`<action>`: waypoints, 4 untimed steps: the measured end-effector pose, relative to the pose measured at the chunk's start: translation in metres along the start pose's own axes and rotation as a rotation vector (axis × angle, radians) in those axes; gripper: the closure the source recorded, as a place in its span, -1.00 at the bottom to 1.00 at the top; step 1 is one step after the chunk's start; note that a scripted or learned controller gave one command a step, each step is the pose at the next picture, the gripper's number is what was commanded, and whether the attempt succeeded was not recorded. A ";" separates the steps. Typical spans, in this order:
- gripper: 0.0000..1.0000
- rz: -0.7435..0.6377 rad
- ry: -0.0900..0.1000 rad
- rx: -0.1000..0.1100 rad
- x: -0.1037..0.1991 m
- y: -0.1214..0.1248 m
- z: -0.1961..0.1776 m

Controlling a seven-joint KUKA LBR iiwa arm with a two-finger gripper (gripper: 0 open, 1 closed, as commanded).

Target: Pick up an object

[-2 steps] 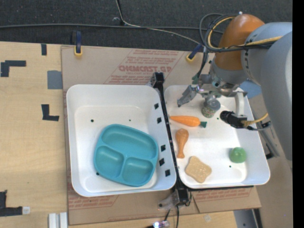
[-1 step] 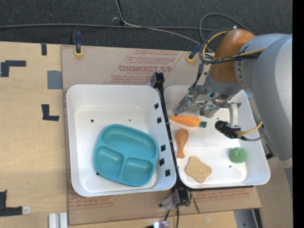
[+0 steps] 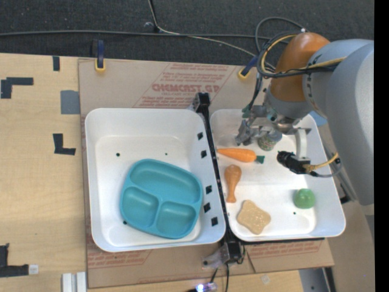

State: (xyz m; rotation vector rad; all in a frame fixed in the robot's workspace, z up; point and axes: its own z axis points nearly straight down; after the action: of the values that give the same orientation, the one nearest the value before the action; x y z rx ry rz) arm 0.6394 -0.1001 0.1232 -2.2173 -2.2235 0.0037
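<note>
Nearest the camera in the right bin [image 3: 328,227] lay a tan cracker-like piece [image 3: 253,216] and a small green ball [image 3: 304,198], with a toy drumstick [image 3: 232,181] just beyond and an orange carrot [image 3: 237,155] lying crosswise above it. In the left bin [image 3: 100,163] sat a teal divided plate [image 3: 161,198]. Farther back, the gripper [image 3: 254,131] hung over the right bin's far end just behind the carrot; whether its jaws were apart or closed could not be told, and nothing showed between them.

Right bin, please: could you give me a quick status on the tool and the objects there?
Tool low in right bin, nothing visibly gripped. Carrot just below it, free. Drumstick, cracker, green ball lie apart, untouched.
</note>
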 end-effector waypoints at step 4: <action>1.00 -0.003 0.002 0.000 0.090 -0.039 -0.101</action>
State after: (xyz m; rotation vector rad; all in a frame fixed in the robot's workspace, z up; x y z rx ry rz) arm 0.6008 -0.0098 0.2244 -2.2133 -2.2255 0.0006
